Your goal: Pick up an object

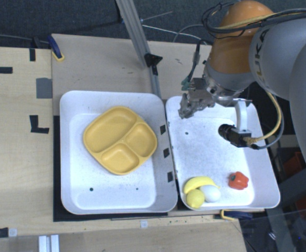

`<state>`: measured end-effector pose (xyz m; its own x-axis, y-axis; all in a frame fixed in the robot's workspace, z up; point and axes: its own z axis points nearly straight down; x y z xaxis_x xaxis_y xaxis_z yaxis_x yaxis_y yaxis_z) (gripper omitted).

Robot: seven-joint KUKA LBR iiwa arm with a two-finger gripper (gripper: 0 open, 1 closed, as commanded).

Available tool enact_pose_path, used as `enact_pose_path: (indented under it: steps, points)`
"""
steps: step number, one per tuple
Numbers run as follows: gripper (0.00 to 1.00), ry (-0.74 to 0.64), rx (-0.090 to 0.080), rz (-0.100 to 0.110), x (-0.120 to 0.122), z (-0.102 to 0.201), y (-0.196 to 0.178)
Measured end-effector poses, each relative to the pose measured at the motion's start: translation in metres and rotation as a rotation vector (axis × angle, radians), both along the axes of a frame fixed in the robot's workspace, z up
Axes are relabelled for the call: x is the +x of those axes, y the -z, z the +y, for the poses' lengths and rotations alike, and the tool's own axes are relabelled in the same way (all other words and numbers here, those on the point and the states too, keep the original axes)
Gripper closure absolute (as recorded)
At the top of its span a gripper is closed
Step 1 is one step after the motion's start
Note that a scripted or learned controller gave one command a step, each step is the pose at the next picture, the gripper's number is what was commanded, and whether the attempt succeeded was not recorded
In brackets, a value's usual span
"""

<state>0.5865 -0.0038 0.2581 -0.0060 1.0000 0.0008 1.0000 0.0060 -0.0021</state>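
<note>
- The desk is carrying two white bins side by side: the left bin and the right bin.
- A yellow divided tray is lying flat in the left bin, tilted askew to the bin walls, roughly at its middle. It is sitting well apart from the arm and looking like a poor candidate for a two-finger pinch, being wide and shallow.
- The pickable items are gathering at the near end of the right bin: a banana, a lemon and a white egg are touching one another in a tight cluster against the near wall; a red pepper is sitting just beside them, apart from the cluster.
- Judgement: the cluster is crowding any finger approach, so the pepper, standing free, appears the easier target.
- The arm is reaching in from the right, its orange band sitting above the wrist, with the wrist pointing downward over the far end of the right bin.
- The tool is hanging near the far left corner of the right bin, close to the wall between the bins, well apart from all four items.
- Tool state: nothing is showing between its fingers; whether they are spread or closed I cannot tell from this slant.
- Judgement: the pick is not yet done; the tool would need to travel toward the near end of the bin before descending.
</note>
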Motion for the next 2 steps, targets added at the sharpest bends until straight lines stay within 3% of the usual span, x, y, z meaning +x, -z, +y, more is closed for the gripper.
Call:
enact_pose_path:
  steps: [2]
  points:
    - [1.0,0.0,0.0,0.002,-0.03,0.1,0.013]
